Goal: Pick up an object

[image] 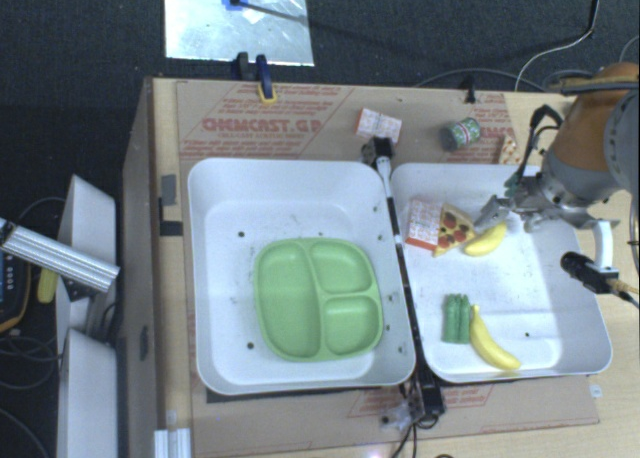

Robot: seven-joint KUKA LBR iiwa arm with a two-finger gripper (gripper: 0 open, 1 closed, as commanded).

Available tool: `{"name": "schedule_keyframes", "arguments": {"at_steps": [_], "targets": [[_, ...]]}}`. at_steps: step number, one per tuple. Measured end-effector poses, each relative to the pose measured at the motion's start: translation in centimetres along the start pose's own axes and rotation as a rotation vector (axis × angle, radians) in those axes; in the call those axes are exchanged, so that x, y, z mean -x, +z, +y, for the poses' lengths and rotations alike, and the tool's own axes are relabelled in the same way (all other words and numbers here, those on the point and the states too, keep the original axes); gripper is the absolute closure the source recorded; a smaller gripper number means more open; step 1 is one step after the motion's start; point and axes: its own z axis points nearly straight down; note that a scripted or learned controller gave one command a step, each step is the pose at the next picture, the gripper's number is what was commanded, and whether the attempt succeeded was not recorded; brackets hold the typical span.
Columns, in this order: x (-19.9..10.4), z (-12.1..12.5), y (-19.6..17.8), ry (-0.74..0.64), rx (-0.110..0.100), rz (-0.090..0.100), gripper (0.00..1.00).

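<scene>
1. Camera view shows the claw (500,214) low in the right bin (580,346), at its far part.
2. Its fingers reach a small banana (487,240); I cannot tell how wide they stand.
3. A second banana (493,341) lies nearer, beside a green piece (457,318).
4. A green plate (318,298) sits in the left bin (230,236).

Bright overhead light; glare on foil sheet (238,4); soft focus; faint shadows.

Single arm, entering from the right of the camera view. The grey link with its orange band lay at the upper right edge; the wrist angled down and leftward. The gripper (503,212) pointed left at a low slant, its finger state not resolved at this scale.
</scene>
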Motion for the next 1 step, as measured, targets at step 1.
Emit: {"name": "schedule_keyframes", "arguments": {"at_steps": [1], "targets": [[-5.40, -2.18, -6.20, -0.003, 0.000, 0.003, 0.00]]}}
